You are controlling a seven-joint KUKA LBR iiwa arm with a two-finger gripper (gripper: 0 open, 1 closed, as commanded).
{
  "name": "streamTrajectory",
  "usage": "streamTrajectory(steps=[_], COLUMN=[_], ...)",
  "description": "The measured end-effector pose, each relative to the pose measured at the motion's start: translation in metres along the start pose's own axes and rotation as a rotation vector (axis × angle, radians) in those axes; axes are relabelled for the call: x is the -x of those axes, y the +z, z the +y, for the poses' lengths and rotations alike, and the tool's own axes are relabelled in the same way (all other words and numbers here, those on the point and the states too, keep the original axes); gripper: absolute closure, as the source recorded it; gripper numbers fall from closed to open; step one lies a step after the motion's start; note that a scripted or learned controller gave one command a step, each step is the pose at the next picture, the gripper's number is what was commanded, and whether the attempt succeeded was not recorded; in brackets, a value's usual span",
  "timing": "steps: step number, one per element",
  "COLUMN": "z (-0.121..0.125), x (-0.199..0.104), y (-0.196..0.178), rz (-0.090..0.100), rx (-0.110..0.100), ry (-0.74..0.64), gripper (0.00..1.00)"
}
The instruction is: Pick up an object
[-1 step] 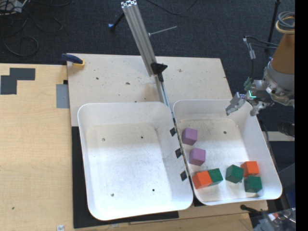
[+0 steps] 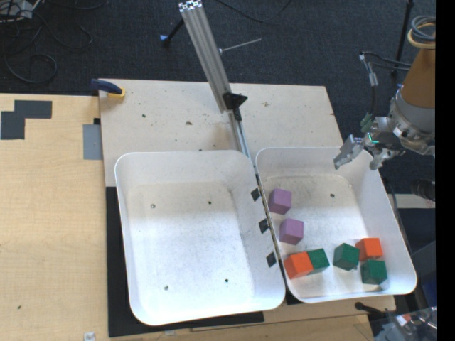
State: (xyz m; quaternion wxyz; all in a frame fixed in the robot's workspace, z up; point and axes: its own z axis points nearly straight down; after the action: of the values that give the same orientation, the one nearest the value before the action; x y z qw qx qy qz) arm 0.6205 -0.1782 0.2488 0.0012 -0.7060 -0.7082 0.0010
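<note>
Purple cubes (image 2: 280, 199) lie well below-left of the pincer (image 2: 360, 155).

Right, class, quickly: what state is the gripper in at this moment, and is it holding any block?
Gripper: open, holding nothing, above the far right edge of the right bin, apart from the blocks.

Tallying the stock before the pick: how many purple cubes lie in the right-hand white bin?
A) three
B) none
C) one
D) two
D: one purple cube sits near the divider of the right-hand white bin and a second purple cube lies just below it; the others are orange or green.
</note>
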Motion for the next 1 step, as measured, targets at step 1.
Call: streamTrajectory(steps=[1], z=[-0.0017], x=[-0.0026], y=[0.0650], rz=[0.002], rx=[-0.006], ry=[0.003], gripper=[0.00])
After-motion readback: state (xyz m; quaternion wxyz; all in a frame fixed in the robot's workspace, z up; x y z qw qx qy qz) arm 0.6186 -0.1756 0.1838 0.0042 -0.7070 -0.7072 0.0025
